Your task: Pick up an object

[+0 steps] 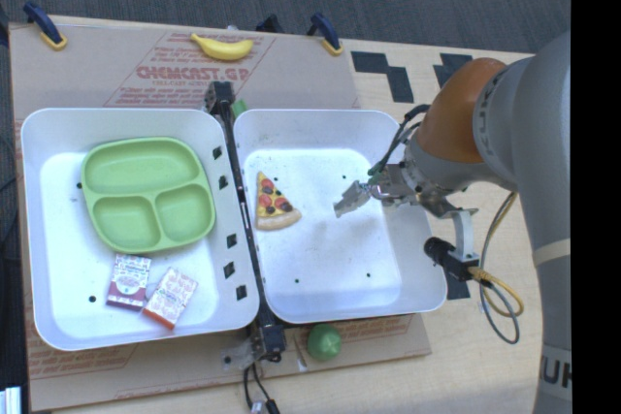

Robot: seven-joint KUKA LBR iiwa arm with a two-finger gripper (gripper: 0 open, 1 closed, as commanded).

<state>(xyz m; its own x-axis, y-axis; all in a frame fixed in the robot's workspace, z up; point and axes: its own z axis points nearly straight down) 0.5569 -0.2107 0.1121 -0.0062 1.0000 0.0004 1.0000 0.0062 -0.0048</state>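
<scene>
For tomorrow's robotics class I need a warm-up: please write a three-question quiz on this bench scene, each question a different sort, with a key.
1. True or false: the pizza slice lies in the right bin.
2. Multiple choice: what sits in the left bin above the two small packets? A) a blue cup B) a green divided plate C) a red bowl
3. Fill in: on the cardboard beyond the bins lies a yellow ____.

Key
1. True; it lies near that bin's left wall, apart from the hand.
2. B
3. banana
</scene>
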